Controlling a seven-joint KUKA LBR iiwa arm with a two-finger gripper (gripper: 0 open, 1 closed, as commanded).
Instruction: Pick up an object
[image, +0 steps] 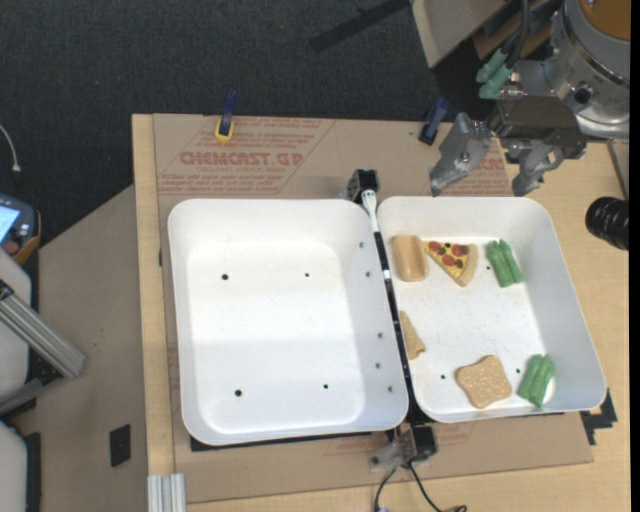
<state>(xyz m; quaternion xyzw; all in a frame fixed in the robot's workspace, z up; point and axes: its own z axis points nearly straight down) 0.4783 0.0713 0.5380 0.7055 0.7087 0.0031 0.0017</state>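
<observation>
In the camera view, the gripper (492, 168) hangs in the upper right of the frame, above the far rim of the right bin (570, 300), with its two fingers spread apart and nothing between them. Any of the small toy foods in that bin could serve as the object to pick. A hot-dog bun (407, 257) lies at the upper left of the bin, close to the divider, with a pizza slice (452, 259) just beside it and a green vegetable piece (504, 263) further right. Lower in the frame a toast slice (484, 382) lies flat near the front rim, a second green piece (537, 380) sits at the lower right corner, and a small tan piece (410, 337) rests against the left wall. The left bin (200, 300) fills the middle left of the frame. I judge all these pieces to be light, rigid plastic, unlikely to break but smooth and apt to slip or skid on the white floor. The flat toast and pizza offer little height to pinch, so they look hard to take. The hot-dog bun seems the better choice: rounded and thicker, it can be taken across its narrow width near the middle, though the divider close by leaves little room for one finger.
</observation>
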